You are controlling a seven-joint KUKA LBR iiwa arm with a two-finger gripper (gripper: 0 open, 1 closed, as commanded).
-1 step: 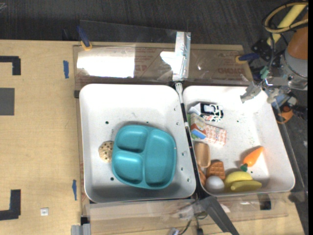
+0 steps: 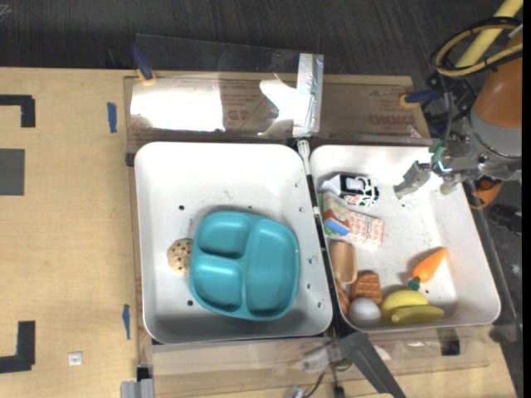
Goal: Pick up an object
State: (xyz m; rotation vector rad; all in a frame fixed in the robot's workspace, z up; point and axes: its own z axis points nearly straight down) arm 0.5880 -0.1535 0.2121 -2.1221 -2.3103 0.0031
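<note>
My gripper [image 2: 425, 176] hangs over the right bin's [image 2: 473, 247] far edge, fingers spread, holding nothing.

The carrot [image 2: 429, 264] lies below it, beside the banana [image 2: 412, 303]; it looks light, stiff and slick, so I'd pinch its thick middle.

Bench [image 2: 58, 247] under two white bins [image 2: 158, 172]

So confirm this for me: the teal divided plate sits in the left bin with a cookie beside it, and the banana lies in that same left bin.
Not quite. The camera view shows the teal divided plate in the left bin with the cookie beside it, but the banana lies in the right bin, near the carrot.
</note>
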